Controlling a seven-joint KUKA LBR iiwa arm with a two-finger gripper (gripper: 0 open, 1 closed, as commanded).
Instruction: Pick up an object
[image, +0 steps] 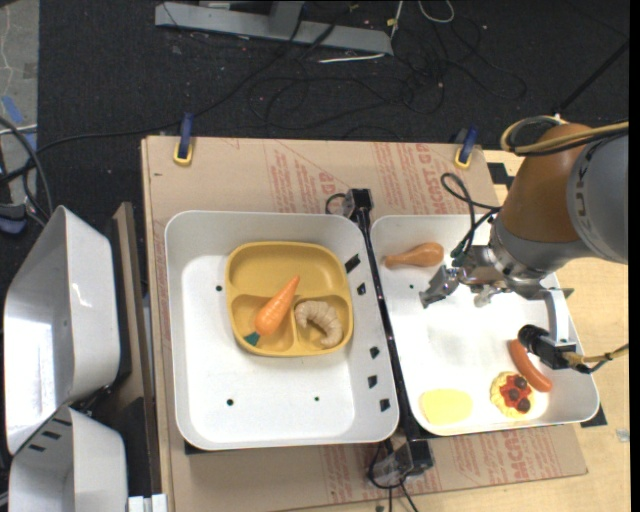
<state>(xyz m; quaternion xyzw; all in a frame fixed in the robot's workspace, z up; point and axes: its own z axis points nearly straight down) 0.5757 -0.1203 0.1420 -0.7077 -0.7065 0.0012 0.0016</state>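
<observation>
Left bin held a yellow plate, well left of the fingers. On it: a carrot and a shrimp, side by side, each in own compartment. Both looked like light, stiff plastic toy food w/ smooth, prob. slippery surfaces.

Right bin held the rest. Drumstick lay just up-left of the fingers, near but apart; nearest candidate for the pick. Judged light, rigid, glossy. Best hold: across the fat meat end, jaws square to its long axis; the thin bone end would likely slip out.

Gripper hovered over the bin floor, nothing seen between the fingers. Finger state: could not tell, open or closed; the wrist and arm hid too much.

Below the fingers, toward the near rim: a flat yellow disc. Too low-profile for a side pinch; poor target.

Right and below the fingers: a sausage, w/ a small pizza touching or just beside it. Sausage round, likely to roll; grip mid-length across its width. Pizza flat, hard to get under.
</observation>
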